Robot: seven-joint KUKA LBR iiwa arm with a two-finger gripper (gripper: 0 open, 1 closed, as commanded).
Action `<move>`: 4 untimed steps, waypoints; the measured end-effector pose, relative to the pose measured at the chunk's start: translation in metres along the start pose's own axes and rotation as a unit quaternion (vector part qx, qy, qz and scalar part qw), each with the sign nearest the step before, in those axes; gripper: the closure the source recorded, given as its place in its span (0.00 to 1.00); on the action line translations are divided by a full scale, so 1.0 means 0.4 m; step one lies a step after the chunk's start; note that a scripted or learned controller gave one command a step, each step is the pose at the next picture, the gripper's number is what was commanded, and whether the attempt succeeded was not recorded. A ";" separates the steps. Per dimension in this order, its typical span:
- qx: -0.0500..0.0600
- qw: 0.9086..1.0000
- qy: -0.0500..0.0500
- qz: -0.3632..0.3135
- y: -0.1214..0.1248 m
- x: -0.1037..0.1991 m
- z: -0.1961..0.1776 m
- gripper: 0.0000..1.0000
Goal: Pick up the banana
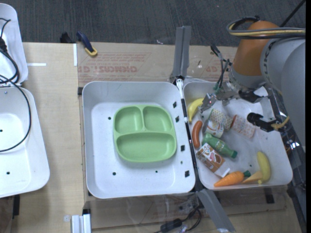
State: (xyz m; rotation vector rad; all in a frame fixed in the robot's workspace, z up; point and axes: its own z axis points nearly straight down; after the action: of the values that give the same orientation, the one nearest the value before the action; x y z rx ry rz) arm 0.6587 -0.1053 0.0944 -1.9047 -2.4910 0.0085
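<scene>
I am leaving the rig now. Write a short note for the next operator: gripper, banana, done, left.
Gripper: low in the right bin, at its far left part; whether it is open or shut cannot be told, and no item is seen in it.
Bananas: one banana lies at the bin's far left wall, right beside the gripper; a second banana lies near the front right corner.
Also in this bin: a sausage, a green bottle, a carrot.
Left bin: holds a green divided plate.
Done: no banana lifted.
Left: grasp and lift a banana.
</scene>
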 end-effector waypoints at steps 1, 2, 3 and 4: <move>0.001 1.000 0.000 0.001 0.000 -0.002 -0.014 1.00; 0.002 1.000 0.000 0.001 -0.001 -0.002 -0.014 0.00; 0.003 1.000 0.001 0.001 -0.001 -0.004 -0.027 1.00; -0.009 1.000 -0.001 0.020 -0.016 -0.034 -0.006 1.00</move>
State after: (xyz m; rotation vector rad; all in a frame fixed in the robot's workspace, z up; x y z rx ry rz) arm 0.6559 -0.1202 0.0966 -1.9606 -2.4630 -0.0108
